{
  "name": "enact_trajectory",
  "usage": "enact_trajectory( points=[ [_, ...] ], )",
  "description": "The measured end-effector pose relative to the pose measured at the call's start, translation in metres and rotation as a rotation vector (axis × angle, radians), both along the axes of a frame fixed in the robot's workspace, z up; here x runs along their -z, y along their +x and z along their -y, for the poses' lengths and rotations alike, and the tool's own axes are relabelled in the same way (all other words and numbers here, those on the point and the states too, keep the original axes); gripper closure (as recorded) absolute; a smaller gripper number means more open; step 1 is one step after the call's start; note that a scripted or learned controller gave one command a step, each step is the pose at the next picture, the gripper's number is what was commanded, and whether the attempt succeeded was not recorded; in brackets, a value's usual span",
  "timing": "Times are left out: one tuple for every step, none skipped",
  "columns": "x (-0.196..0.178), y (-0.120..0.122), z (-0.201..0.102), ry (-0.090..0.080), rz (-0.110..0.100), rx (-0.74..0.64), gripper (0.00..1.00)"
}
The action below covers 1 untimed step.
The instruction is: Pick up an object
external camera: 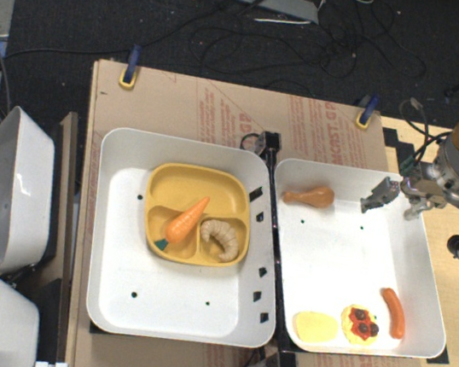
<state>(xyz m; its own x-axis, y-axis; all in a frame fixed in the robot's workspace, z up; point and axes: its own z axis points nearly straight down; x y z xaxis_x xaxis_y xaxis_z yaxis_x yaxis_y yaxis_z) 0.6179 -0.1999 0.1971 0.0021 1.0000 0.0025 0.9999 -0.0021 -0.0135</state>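
Carrot (187, 219) and shrimp (221, 239) sit in the yellow divided plate (169, 186) in the left bin (109, 289). In the right bin (422, 278): drumstick (309, 197) near the back, w/ yellow slice (316, 327), mini pizza (360, 323) & sausage (393, 312) up front. Gripper (398, 199) hovers over the back right corner, fingers spread, holding nothing.
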Motion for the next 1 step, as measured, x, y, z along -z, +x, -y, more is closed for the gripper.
enact_trajectory(
  points=[
    [-0.0088, 0.0034, -0.0007, -0.003, 0.014, -0.003, 0.00]
  ],
)
